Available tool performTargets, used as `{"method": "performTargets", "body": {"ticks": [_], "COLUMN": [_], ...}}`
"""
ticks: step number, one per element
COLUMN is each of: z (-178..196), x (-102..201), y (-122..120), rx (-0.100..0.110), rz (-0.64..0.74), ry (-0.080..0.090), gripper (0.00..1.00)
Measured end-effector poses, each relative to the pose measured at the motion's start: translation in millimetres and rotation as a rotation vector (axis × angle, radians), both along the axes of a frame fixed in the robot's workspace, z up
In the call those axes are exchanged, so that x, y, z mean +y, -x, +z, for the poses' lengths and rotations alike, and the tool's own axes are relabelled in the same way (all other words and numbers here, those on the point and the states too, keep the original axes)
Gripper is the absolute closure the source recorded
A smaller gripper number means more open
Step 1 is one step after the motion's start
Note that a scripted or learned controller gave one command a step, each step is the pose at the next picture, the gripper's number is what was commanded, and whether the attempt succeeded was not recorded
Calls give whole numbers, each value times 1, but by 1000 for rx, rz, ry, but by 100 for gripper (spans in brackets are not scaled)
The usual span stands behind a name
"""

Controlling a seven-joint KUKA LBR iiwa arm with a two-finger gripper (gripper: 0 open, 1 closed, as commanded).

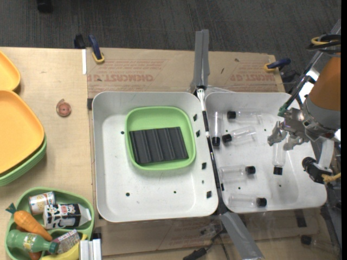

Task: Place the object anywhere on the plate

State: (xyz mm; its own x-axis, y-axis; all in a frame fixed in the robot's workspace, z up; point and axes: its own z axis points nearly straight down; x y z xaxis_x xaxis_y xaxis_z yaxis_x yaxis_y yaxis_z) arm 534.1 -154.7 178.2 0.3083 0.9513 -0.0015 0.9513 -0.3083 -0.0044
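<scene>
Gripper (282, 137) hangs over the right bin (303, 198), near its far right side, arm (325, 91) entering from the right. Finger state: cannot tell, the metal parts blur together against the white floor. Nothing visibly held.

Objects: several clear vials with black caps lie scattered in the right bin. One vial (278, 161) lies just below the gripper, cap end toward the near wall; another vial (238, 136) lies to its left, others further left and toward the near edge.

Plate (160, 118), green, with a dark ribbed mat on it, sits in the left bin (108, 188), well to the gripper's left across the divider.

Step judged: pick phase, no vial secured yet. Next move calls for descending squarely over the vial beneath, closing across its narrow body, lifting clear of the bin wall, then carrying left to the plate.
</scene>
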Motion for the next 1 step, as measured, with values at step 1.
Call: {"method": "performTargets", "body": {"ticks": [1], "z": [34], "x": [59], "y": [6], "rx": [-2], "rz": [252], "ry": [0], "gripper": [100]}}
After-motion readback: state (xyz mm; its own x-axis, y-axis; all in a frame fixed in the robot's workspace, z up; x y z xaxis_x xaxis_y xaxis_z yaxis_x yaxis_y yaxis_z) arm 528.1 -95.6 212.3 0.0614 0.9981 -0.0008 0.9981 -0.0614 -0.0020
